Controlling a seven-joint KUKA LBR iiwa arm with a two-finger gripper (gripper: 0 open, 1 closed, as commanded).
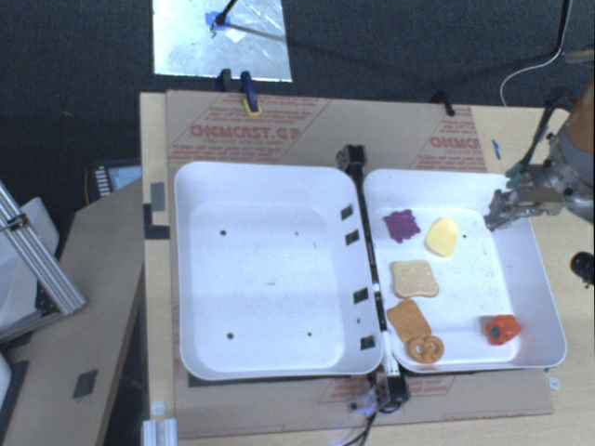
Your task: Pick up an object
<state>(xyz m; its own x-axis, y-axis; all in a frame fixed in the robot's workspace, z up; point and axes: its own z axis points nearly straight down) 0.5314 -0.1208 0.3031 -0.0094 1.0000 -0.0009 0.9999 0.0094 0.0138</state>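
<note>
Nearest the camera, at the right bin's (pixel 535 249) front edge, lies a pretzel-shaped piece (pixel 425 347), touching an orange-brown slab (pixel 408 319) just behind it; a red-orange object (pixel 501 329) sits in the front right corner. The gripper (pixel 495 210) hangs over the bin's back right edge, nothing seen between its fingers; whether they are parted or closed cannot be told. Outward from it: a yellow piece (pixel 442 236) nearest, a purple piece (pixel 402 224) beside that, a tan toast slice (pixel 414 278) toward the middle; all well apart from the gripper. The left bin (pixel 200 189) adjoins along a black divider (pixel 364 249); both rest on a cardboard sheet (pixel 251 128).
</note>
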